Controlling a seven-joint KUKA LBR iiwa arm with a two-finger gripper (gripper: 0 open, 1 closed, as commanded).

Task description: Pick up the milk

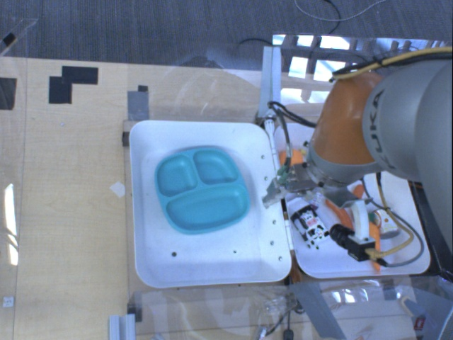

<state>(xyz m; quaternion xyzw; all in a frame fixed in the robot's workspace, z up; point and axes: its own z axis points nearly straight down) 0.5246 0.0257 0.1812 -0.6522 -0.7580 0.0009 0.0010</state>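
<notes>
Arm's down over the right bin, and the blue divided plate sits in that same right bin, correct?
Not quite. The camera view shows the blue divided plate in the left bin, not the right one. The arm is indeed over the right bin.
</notes>
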